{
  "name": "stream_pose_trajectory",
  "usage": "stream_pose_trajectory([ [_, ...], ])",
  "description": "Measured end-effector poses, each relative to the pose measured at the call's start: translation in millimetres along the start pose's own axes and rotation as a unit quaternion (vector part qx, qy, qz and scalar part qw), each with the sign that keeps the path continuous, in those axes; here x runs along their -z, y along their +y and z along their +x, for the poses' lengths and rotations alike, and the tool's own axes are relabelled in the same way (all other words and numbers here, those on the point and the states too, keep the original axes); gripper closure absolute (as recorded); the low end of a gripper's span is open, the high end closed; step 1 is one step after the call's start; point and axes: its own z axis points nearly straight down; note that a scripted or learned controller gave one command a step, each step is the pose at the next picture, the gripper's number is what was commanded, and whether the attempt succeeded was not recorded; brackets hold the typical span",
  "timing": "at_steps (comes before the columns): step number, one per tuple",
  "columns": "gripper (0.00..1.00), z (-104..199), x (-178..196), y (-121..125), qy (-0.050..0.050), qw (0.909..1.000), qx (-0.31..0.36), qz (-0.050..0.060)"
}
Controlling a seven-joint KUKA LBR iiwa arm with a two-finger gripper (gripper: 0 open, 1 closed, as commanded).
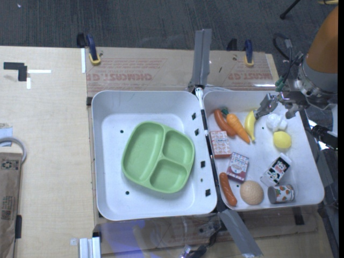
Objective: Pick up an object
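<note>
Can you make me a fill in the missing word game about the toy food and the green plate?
1. The green plate lies in the ___ bin.
2. The banana is colored ___.
3. The plate has ___ compartments.
4. The pincer hovers over the ___ bin.

Missing words: left; yellow; three; right

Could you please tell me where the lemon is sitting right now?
The lemon lies in the right bin, toward its far right side, just below a white object and above the black-and-white carton.

I count two white bins (102, 160), one green plate (158, 157), two carrots (236, 127) and two small cartons (219, 143).
</note>
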Motion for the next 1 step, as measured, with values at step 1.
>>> stream_pose_trajectory([
  [1,0.0,14.0,-149.9,23.2,0.0,0.9981,0.061,-0.001],
])
